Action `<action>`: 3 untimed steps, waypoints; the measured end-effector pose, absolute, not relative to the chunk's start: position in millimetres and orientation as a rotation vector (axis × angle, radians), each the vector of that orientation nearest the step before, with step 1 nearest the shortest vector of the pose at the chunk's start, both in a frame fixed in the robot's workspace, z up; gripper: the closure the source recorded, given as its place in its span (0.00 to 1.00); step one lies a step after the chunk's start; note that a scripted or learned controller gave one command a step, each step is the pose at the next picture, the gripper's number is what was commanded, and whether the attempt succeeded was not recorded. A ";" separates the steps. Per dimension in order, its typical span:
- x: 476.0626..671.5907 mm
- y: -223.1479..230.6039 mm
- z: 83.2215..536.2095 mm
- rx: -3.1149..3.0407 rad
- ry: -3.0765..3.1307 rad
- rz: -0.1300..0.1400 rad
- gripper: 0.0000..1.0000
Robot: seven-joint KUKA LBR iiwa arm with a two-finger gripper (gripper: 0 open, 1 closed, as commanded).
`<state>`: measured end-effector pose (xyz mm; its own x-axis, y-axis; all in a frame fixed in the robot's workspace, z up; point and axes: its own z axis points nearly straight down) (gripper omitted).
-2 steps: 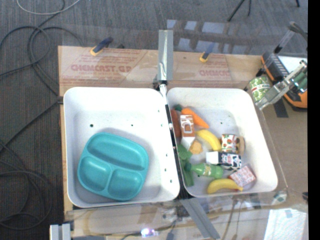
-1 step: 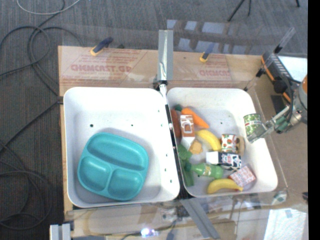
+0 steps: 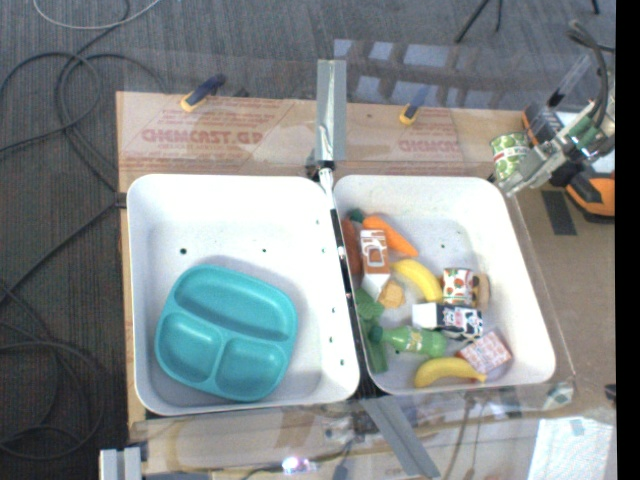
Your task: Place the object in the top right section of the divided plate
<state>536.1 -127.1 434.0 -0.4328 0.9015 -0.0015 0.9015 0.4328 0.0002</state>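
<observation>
The round-cornered teal plastic plate (image 3: 228, 333) lies in the left shallow white bin (image 3: 150, 228). It has three parts: one long part on the far side and two small parts on the near side. All three look bare.

The toy foods are in the right shallow white bin (image 3: 520, 268). There is a long orange carrot (image 3: 395, 234), a small orange and white box (image 3: 374, 251), a curved yellow banana (image 3: 418, 278) and a second yellow banana (image 3: 447, 371). There is also a green bottle (image 3: 415, 342), a black and white carton (image 3: 450, 319) and a small pink box (image 3: 486, 351). They lie close together, and some touch. The task does not say which one to move, so the object is most likely one of these, not yet picked.

The grey arm's two-finger gripper (image 3: 527, 161) hangs up high past the far right corner of the right bin, well apart from the plate. One cannot tell if it is released or clenched. Something green and white shows at its tip, but it is too blurry to name.

To do this step well, the arm should probably pick a toy that has room around it, like the near banana, and come straight down on it. It should grab it across its thin side. Then it should lift high enough to clear the wall between the bins. The plate sits turned a bit, so the arm must aim for the right end of the far part, and let go low so the toy does not roll.
</observation>
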 end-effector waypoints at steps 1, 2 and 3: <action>511.7 -141.8 434.2 1.568 2.720 -0.003 1.00; 484.5 -224.2 299.1 1.401 2.812 -0.003 1.00; 508.4 -118.6 415.7 1.069 2.953 0.000 1.00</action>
